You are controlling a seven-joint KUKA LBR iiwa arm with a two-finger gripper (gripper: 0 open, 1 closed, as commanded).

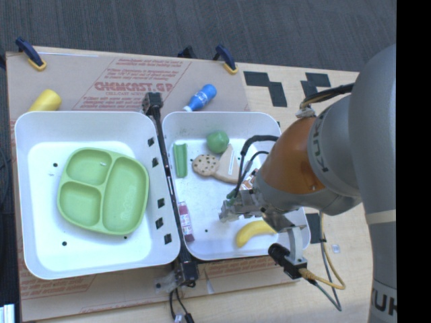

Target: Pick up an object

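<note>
A: Where's the target?

B: The banana (pixel 254 233) lies at the right bin's (pixel 202 251) near edge, just beside the gripper (pixel 232 212).

A: Jaws?

B: Can't tell, they're hidden. Judging roughly: center over the banana's middle, straddle its width, descend straight.

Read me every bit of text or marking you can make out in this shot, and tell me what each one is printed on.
"CHEMCAST GP" in large red letters, on the brown board under the bins.
Smaller red lines above and below it on the same board: too blurred to read.
White letters on the grey arm at the lower right, cut off by the edge: unreadable.
Label on the small packet in the right bin: too small to read.
</note>
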